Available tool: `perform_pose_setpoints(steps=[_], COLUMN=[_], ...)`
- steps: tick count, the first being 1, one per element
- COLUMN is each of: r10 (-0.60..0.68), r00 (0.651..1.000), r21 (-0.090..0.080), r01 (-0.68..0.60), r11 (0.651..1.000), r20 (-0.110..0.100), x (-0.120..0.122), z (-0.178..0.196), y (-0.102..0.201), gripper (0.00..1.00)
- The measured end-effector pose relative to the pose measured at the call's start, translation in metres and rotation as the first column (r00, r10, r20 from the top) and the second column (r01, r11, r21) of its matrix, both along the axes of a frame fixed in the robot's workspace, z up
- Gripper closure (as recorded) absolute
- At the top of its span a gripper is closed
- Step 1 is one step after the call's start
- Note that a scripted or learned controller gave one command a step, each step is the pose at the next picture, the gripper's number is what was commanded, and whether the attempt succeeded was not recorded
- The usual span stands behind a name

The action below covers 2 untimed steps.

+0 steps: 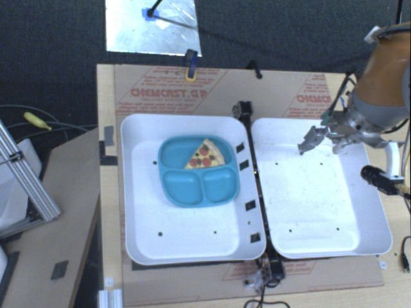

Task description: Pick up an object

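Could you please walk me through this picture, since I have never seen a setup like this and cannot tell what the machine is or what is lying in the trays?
You are looking down at a slant from one fixed camera above a workbench. The grey machine with the orange band at the right is a robot arm; at its end is a two-finger gripper, the part meant to pick things up. It hangs over the right white bin, and nothing shows between its fingers.

Two shallow white bins sit side by side. In the left bin lies a blue divided plate with three compartments. A toy pizza slice rests in the plate's far compartment. The bins stand on a cardboard sheet with red printing.
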State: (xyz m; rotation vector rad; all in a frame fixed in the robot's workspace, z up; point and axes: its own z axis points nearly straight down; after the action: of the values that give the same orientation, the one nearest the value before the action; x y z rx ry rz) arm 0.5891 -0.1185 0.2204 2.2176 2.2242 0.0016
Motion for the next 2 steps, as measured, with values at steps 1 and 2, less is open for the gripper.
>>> perform_pose_setpoints(steps=[1,2], r10=[-0.004,0.011], r00=[1.0,1.0], r21=[0.001,0.003], r01=[0.004,-0.011], r11=[1.0,1.0], r20=[-0.009,0.01], x=[-0.03,0.03], z=[-0.097,-0.032], y=[-0.019,0.07], gripper=[0.0,0.0])
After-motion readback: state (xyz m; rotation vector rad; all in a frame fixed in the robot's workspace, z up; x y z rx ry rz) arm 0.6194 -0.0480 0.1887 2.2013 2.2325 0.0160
